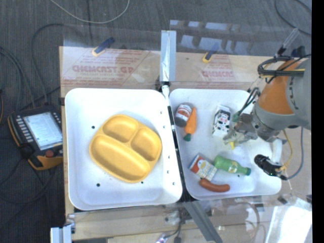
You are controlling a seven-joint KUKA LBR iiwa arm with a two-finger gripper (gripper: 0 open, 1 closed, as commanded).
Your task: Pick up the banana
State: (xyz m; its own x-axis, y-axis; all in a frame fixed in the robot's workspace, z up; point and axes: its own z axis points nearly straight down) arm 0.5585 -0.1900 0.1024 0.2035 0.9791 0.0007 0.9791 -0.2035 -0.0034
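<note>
Hand sits low in right bin, near its right wall.

Left bin: one yellow divided plate, lying flat. Right bin: can touching carrot at far left, white carton mid-bin; juice box, green bottle and sausage near.

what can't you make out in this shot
- Banana: in the camera view a yellow sliver shows under the gripper; the arm covers the rest, so grip is unclear.
- Box: print too small to read.
- Can: label too small to read.
- Carton: the bottle hides one end.
</note>
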